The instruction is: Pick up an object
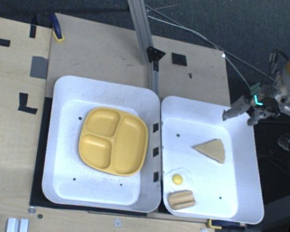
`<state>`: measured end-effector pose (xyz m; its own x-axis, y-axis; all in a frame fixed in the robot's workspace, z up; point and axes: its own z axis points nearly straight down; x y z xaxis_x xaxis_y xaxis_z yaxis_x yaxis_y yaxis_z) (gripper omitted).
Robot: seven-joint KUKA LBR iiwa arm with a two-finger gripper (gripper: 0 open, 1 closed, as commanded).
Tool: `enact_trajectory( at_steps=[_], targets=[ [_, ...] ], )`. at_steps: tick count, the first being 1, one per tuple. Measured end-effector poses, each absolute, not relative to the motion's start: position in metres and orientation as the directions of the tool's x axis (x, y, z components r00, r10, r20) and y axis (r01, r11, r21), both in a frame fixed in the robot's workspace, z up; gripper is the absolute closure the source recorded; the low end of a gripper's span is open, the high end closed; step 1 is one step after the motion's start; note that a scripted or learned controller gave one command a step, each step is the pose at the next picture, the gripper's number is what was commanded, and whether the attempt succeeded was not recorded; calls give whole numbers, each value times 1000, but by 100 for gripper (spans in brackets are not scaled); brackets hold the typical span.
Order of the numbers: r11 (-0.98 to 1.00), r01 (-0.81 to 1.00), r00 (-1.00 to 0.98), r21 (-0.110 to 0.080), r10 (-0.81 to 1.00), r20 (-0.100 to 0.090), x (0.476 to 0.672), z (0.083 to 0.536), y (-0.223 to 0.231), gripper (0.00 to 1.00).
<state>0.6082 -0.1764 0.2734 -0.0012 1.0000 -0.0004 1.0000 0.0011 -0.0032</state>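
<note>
The right bin [229, 206] is the one to watch. Inside it lies a tan wedge [212, 149] that looks like a slice of toy bread, flat on the floor in the upper half of the bin. Lower down in the same bin sits a little yellow and white egg [178, 179], and just below the egg lies a small brown roll [181, 198].

The gripper [242, 112] hangs over the top right corner of that bin, up above the wedge. Its two dark fingers are spread apart, and nothing is between them. They touch no toy.

I think the job has hardly begun. The arm seems to be lining up for a grab, and no toy is lifted.

The wedge is the nearest thing to the gripper, so it looks like the easy pick. To get it, the gripper needs to slide toward the middle of the bin, go down over the wedge, and squeeze. The wedge is thin and flat, so the fingers may slip off.

The left bin [58, 125], beside the right bin, holds a yellow tray [113, 140] with three sections.
</note>
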Motion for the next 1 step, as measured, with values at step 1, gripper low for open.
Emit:
enact_trajectory(
  at_steps=[1],
  targets=[
    [1, 1000, -1, -1, 1000, -1, 609, 274, -176, 0]
  ],
)
